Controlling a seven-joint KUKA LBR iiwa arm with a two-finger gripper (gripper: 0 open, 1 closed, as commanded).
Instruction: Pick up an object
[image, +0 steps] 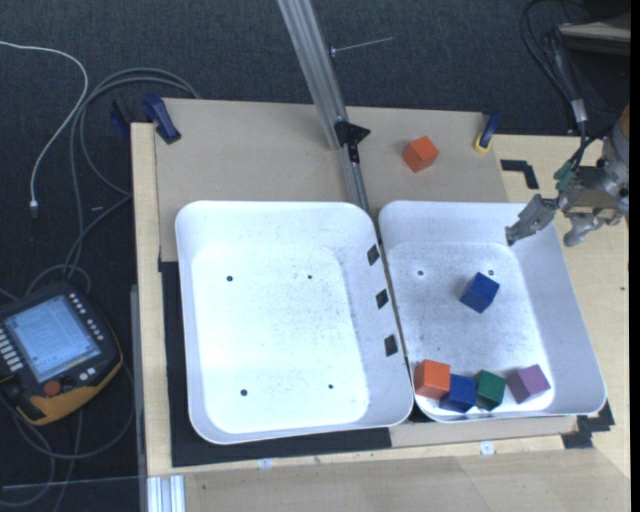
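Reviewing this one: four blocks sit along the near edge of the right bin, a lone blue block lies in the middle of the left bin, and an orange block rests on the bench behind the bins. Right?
Not quite. The camera view shows the lone blue block in the middle of the right bin, not the left bin. The rest holds: four blocks along that bin's near edge, and an orange block on the bench behind.

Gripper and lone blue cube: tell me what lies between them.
Only bare white bin floor. In the camera view, nothing sits between the open gripper and the lone blue cube.
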